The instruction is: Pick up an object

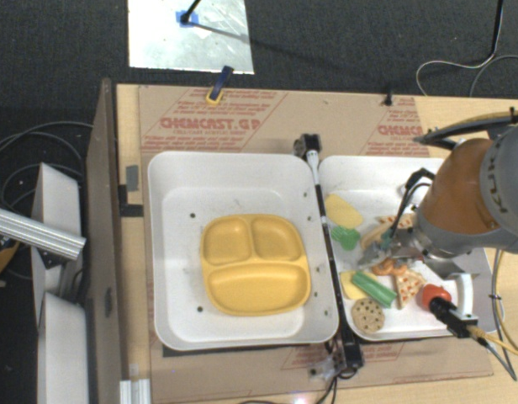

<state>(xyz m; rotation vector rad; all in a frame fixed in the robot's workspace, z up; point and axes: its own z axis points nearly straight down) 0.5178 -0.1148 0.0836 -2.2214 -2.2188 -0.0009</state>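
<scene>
Toy food lies in the right bin [368, 172]: a yellow piece [343, 211], a small green piece [346, 238], a long green piece [373, 289], a round cookie [367, 315], a pizza slice [407, 287] and a red piece [432, 295]. My gripper [385, 247] is low in this bin, in the middle of the pile, just right of the small green piece and above the pizza slice. The orange wrist band [457, 194] hides the bin's right part. No object is visibly lifted.
A yellow divided plate [255, 263] lies in the left bin [179, 192]. A black divider rail [322, 225] runs between the bins. Cardboard [234, 120] lies under the bins, and cables [15, 146] and a metal bar [36, 232] are at the left.
</scene>
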